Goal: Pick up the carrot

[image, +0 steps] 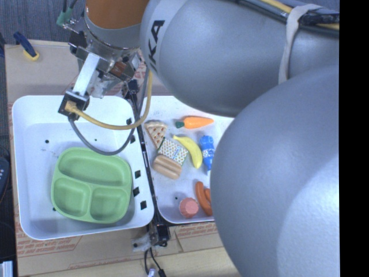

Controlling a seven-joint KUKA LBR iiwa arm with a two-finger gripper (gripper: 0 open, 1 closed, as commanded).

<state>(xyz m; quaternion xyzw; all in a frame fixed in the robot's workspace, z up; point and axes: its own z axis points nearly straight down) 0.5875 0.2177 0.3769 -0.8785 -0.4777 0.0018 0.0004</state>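
Carrot (196, 122) lies just beyond the banana (190, 150), green tip leftward. It looks a light, stiff, smooth toy, I judge; I'd pinch across its thick orange middle. My gripper (115, 74) hangs well left of the banana; open or clenched, I cannot tell.

Grey arm (230, 51), orange band (112, 4), perhaps lettering (154, 36)

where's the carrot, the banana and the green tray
carrot (198, 122), camera view, middle of its orange body
banana (191, 149), camera view, middle of its yellow curve
green tray (86, 167), camera view, bare floor of its largest compartment
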